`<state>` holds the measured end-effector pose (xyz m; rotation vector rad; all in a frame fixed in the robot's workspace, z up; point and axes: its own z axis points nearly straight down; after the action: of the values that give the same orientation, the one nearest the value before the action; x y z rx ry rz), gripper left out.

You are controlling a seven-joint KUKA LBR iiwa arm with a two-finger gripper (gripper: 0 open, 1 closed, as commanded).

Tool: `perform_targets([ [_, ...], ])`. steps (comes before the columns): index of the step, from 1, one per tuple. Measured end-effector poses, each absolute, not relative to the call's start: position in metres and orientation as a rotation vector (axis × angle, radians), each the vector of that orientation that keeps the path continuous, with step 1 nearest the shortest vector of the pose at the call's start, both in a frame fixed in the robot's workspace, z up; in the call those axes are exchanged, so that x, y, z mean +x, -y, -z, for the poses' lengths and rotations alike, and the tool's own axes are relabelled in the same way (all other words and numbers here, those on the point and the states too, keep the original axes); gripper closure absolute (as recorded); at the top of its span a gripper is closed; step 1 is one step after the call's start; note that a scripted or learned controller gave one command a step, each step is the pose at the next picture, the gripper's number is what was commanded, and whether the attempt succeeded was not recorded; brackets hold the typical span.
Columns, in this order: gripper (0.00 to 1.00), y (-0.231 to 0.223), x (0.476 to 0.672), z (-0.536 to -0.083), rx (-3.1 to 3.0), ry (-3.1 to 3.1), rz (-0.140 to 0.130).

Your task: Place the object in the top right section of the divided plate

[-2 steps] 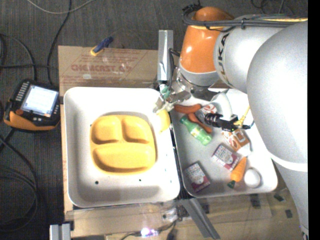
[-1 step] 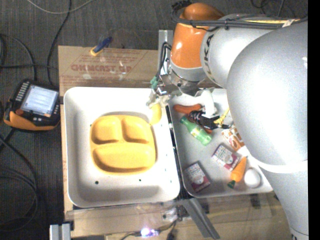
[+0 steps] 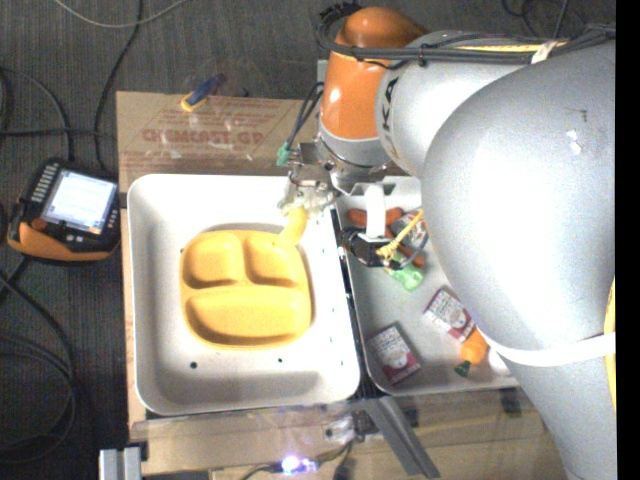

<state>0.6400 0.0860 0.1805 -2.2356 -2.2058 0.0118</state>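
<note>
a long yellow object (image 3: 293,226), shaped like a banana, hangs tilted at the far right corner of the left bin (image 3: 150,368), its lower end over the far right edge of the yellow divided plate (image 3: 245,288). its upper end reaches up into the gripper (image 3: 305,200), which looks pinched on it, though the fingers are small and partly hidden under the wrist. whether the lower end touches the plate cannot be told.

the plate lies in the middle of the left bin and has 3 sections: 2 smaller ones along its far edge and 1 wide one along its near edge. the object is just above the far right section's rim.

the grey arm (image 3: 520,218) with its orange band (image 3: 352,103) comes in from the right and covers much of the right bin (image 3: 375,363). in that bin lie a green item (image 3: 407,276) and a tangle of small things near the far left corner, 2 small packets (image 3: 447,313) toward the middle and near edge, and an orange carrot-like piece (image 3: 472,350) beside the arm.

on the floor left of the bins sits a control pendant (image 3: 65,211) with a lit screen. a sheet of cardboard (image 3: 200,133) lies beyond the left bin.
</note>
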Motion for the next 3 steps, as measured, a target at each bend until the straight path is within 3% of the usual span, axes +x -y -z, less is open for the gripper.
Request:
perform_targets([
  [1,1.0,-0.0684,0.6268,-0.18,-2.488,1.916,-0.015],
  [2,0.0,-0.068,0.627,-0.1804,-2.49,1.916,-0.015],
  [3,1.0,-0.0676,0.6267,-0.1862,-2.487,1.919,-0.027],
])
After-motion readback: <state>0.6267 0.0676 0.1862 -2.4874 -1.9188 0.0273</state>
